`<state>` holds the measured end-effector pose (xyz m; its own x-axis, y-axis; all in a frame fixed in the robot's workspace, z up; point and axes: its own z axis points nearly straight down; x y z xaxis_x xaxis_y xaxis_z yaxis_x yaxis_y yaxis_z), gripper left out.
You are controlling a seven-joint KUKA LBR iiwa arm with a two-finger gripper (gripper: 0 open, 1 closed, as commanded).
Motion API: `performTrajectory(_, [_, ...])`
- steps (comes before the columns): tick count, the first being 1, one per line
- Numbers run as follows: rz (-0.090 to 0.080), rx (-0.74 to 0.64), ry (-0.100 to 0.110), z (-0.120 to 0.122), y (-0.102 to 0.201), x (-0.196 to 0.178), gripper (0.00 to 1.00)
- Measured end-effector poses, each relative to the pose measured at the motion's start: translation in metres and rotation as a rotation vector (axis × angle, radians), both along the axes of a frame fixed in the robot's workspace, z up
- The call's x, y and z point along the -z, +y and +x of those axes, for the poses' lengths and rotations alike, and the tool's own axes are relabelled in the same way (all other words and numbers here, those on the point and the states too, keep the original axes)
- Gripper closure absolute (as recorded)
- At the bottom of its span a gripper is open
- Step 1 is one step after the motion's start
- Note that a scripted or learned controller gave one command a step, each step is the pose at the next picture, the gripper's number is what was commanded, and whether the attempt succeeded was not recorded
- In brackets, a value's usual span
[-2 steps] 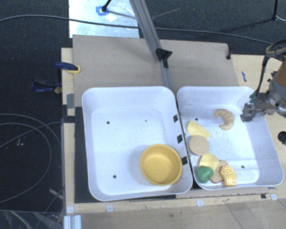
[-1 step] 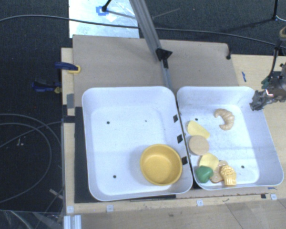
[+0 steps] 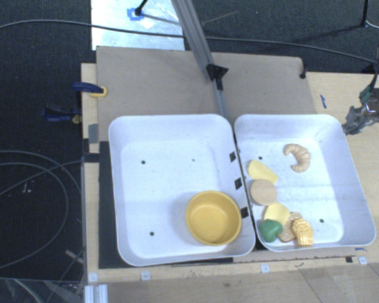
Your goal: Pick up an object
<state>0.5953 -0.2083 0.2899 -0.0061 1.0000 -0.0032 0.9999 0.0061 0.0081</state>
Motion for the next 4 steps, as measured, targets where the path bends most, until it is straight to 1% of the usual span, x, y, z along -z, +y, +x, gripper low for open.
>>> performTrajectory(1, [0.004, -0.005, 0.004, 0.017, 0.056, 0.000, 1.00])
performTrajectory(2, [0.004, -0.005, 0.004, 0.030, 0.109, 0.000, 1.00])
performTrajectory(3, [0.005, -0.005, 0.007, 0.038, 0.164, 0.024, 1.00])
performTrajectory(4, [0.006, -0.006, 0.006, 0.047, 0.227, 0.031, 1.00])
